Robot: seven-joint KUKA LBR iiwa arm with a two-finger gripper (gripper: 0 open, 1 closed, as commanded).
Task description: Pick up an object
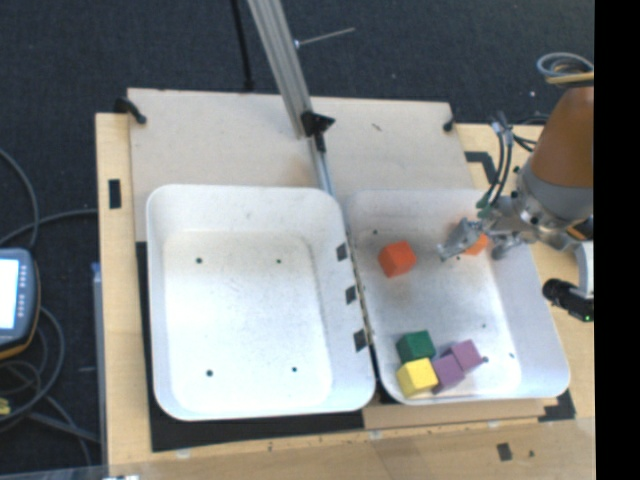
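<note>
the gripper (470, 243) hangs over the right bin (520, 298), seemingly clamped on a small orange piece (478, 244), while the orange block (397, 259) lying nearby looks light, stiff and best pinched across flat opposite sides.

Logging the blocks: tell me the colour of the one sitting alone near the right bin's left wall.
Orange block, clearest in the camera view.

A robotics lab: a wooden bench (115, 298) on dark carpet, cables and a control pendant (15, 298) left of it.
</note>
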